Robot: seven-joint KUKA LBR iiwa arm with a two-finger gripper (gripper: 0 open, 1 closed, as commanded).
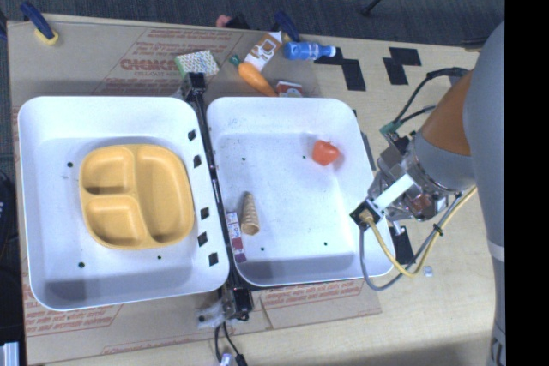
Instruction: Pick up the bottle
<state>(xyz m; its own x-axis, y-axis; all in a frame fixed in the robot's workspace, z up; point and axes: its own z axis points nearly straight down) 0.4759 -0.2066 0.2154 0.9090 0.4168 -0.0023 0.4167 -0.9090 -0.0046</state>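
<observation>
Left bin [47, 141]: one yellow divided plate [137, 195] with three compartments, lying flat about mid-bin, nothing in the compartments. Right bin [287, 184]: a waffle cone [249, 213] lying near the left wall toward the near edge, narrow end pointing to the far side. A small red-orange round thing [325, 153], type unclear, sits toward the far right corner, well apart from the cone. Both bins sit on printed cardboard [137, 63] on the counter [450, 304]. On the counter beyond the bins: a green patterned packet [196, 63], a carrot [256, 79], and a white-and-orange container [265, 50] tilted just beside the carrot. Next comes the blue bottle [303, 51]. The bottle is outside both bins, on the counter past the right bin's far wall. It lies on its side with its long axis roughly left-right along the far edge and its narrower, paler end pointing right. The hand [410, 203] is on the arm just outside the right bin's right wall, near the near-right corner and well apart from the bottle. Nothing is seen in the hand; I cannot tell whether it is released or clenched.
</observation>
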